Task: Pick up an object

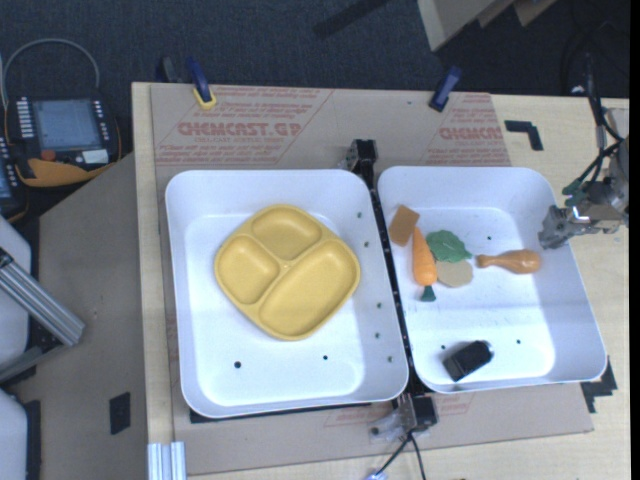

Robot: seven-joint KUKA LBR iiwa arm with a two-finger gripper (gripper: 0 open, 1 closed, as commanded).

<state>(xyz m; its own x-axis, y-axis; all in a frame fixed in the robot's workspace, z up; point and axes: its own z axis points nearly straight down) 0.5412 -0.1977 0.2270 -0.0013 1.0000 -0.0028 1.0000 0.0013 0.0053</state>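
A tan cardboard-covered bench (300,118) over dark blue carpet (250,18) bears two white bins; gripper (560,226) at the right bin's (500,368) rim, jaw state unclear.

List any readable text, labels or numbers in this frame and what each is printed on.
"CHEMCAST GP": red print on the brown sheet under the bins, top left, the last letters uncertain.
The same red print repeats at top right, partly cut off by the right bin.
Handheld pendant screen: too small to read.
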